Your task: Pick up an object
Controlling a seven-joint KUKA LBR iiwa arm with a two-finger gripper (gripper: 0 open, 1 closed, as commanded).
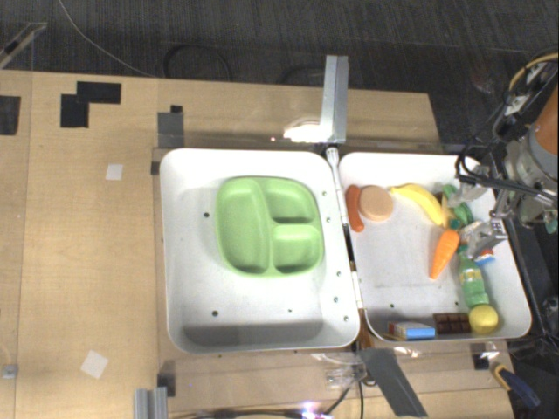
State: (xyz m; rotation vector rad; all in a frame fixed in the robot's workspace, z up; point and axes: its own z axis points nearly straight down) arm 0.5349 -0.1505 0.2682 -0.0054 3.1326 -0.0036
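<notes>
White plastic formed two shallow bins side by side on a pale wooden bench [79,260]. The left bin [188,321] held a light green tray [266,225], smooth, with rounded corners and three compartments. The right bin [393,278] held small toy foods. An orange carrot [444,251], tapered to a point, lay tilted near the middle right. A curved yellow banana [421,201] lay just above it, beside a round tan piece [376,204] that touched a red-orange sausage [353,209] against the left wall. A green bottle [473,285] lay along the right side, with a yellow lemon [484,319] at the bottom corner. A dark brown block [452,325] and a small blue-and-orange item [412,331] lay along the bottom wall. The gripper [486,234], metallic and grey, hung over the bin's right side, just right of the carrot; whether it was open or closed could not be told. No object sat visibly in it.
</notes>
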